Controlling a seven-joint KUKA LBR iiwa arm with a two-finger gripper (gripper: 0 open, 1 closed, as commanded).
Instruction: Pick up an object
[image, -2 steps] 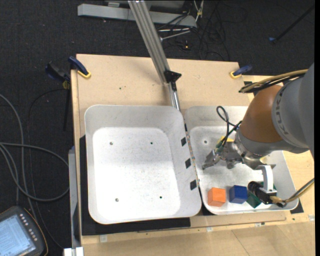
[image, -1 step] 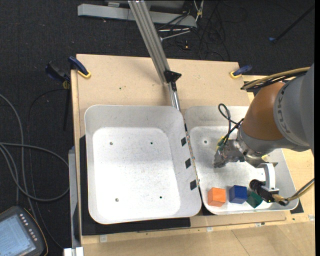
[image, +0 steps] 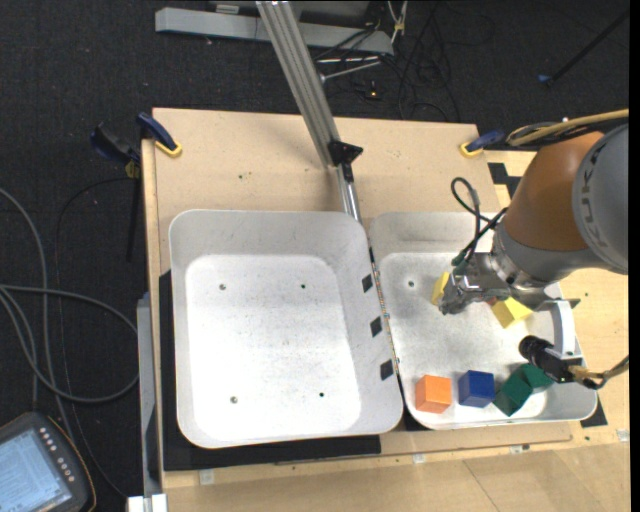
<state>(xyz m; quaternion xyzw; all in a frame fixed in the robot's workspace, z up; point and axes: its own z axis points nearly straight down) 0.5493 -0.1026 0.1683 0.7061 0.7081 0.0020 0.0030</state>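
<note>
Setting: wooden bench (image: 250, 160) on a dark floor with cables, two shallow white bins side by side on top.
Left bin (image: 265, 325): just the bare speckled bottom.
Right bin (image: 415, 275): all the blocks are in here.
Arm (image: 570, 205): grey with the orange band, comes in from the right and hangs over the right bin.
Gripper (image: 458, 295): down low near the bin floor, honestly can't tell if it's spread or pinched.
Yellow bits: small yellow piece (image: 440, 289) right at the gripper's left side, yellow block (image: 511, 312) just to its right.
Near edge row: orange block (image: 433, 392), blue block (image: 477, 388), green block (image: 520, 388), close together.
</note>
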